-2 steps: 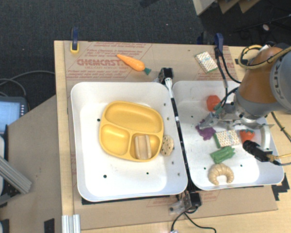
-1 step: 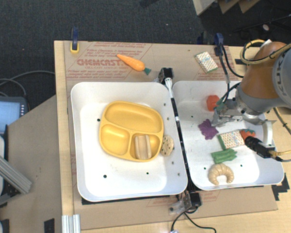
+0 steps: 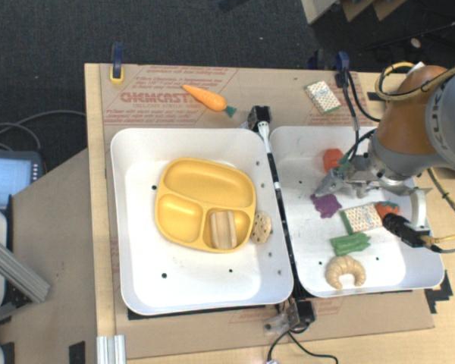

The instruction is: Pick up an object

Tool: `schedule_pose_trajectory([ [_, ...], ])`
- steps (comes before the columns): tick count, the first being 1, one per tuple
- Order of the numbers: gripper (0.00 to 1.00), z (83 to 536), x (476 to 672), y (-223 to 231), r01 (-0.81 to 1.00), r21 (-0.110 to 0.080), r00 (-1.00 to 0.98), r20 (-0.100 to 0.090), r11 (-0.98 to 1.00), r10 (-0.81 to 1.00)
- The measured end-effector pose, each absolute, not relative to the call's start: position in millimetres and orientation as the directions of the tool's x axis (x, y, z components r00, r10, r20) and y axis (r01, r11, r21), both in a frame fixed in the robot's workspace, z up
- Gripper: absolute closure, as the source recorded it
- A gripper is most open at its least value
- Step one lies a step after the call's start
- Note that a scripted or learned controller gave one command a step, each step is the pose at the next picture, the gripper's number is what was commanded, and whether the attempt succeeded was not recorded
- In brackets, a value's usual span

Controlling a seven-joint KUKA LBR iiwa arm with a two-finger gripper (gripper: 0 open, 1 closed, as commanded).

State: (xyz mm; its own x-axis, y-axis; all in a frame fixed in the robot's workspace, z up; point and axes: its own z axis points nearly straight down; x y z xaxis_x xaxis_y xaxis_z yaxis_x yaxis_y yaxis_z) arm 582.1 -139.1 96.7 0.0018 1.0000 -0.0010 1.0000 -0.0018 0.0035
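My gripper (image 3: 332, 185) reaches into the right bin (image 3: 303, 154) from the right, under the grey wrist and orange band. It hangs just above a purple toy (image 3: 326, 205), with a red-orange piece (image 3: 332, 158) just behind it. In the same bin lie a patterned square block (image 3: 362, 218), a green pod (image 3: 349, 243), a small orange piece (image 3: 386, 211) and a tan croissant (image 3: 346, 271). I see nothing held between the fingers.
The left bin (image 3: 136, 226) holds a yellow divided plate (image 3: 205, 203) with a beige bread piece (image 3: 222, 228) in one compartment and a speckled cookie (image 3: 261, 227) beside it. On the cardboard behind the bins lie a carrot (image 3: 207, 98) and another patterned block (image 3: 323, 95).
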Motion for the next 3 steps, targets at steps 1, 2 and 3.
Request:
schedule_pose_trajectory([
  [1, 0.00, 89.8, 504.9, -122.2, 1.000, 0.018, 0.000, -0.007, 0.000, 1.000],
  [2, 0.00, 85.0, 569.4, -108.2, 1.000, 0.006, -0.004, -0.001, 0.004, 1.000],
  [3, 1.00, 95.2, 566.7, -109.2, 1.000, 0.004, 0.000, -0.001, 0.000, 1.000],
])
